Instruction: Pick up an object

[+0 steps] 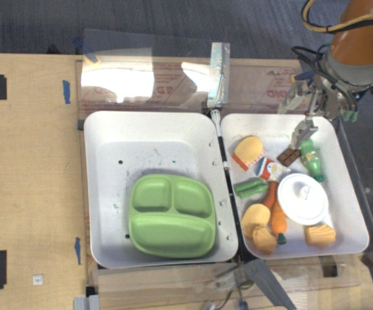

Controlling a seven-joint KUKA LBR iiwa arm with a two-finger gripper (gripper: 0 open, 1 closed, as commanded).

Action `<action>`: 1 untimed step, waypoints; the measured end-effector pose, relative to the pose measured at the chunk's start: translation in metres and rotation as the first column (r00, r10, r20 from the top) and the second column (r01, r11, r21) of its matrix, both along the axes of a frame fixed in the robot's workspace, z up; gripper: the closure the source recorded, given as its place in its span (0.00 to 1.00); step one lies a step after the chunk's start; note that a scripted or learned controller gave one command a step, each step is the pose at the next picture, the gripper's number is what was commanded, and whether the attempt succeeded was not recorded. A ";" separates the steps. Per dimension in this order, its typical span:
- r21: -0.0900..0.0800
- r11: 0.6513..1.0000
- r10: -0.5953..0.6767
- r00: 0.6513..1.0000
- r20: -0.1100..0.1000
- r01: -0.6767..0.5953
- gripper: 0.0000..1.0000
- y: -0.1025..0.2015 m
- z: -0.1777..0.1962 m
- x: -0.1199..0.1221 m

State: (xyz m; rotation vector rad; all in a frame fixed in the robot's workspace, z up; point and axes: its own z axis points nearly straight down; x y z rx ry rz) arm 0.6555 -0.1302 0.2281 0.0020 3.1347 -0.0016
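Observation:
The right bin [351,192] holds several toy foods: a yellow bun [249,148], a red-and-white carton [270,168], a brown chocolate bar [289,155], a green bottle [313,161], a green cucumber [251,187], an orange carrot [277,215], a white round bowl [302,197], and yellow bread pieces [256,216] near the front. My gripper [304,129] hangs over the bin's far right corner, just above and behind the chocolate bar and the bottle. Nothing can be seen held in it.
The left bin [102,141] carries a green divided plate [172,215] in its front half. A clear plastic sheet [147,76] and a metal divider post [218,76] stand behind the bins. Cables [322,8] loop off the arm at the top right.

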 end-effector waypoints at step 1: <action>0.001 0.905 -0.425 0.905 -0.008 0.425 0.00 0.003 -0.102 -0.043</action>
